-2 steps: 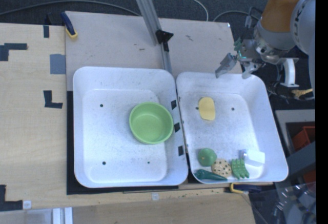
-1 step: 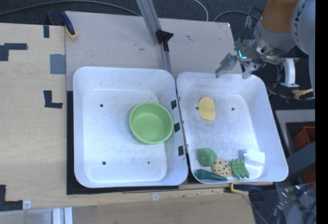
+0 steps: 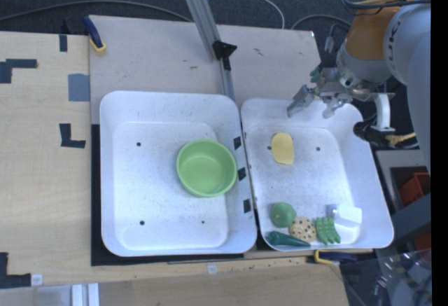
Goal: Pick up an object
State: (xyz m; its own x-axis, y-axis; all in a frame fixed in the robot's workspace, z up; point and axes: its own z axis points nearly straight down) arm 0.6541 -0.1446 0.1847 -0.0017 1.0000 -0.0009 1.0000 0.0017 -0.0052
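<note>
Pale wood bench (image 3: 42, 157), two speckled white bins. My claw (image 3: 313, 103) hangs spread and grasping nothing over the right bin's (image 3: 364, 157) twelve o'clock rim. Below it lies a smooth yellow lump (image 3: 283, 148); the small toys (image 3: 308, 227) at six o'clock blur together, perhaps plastic food.
</note>
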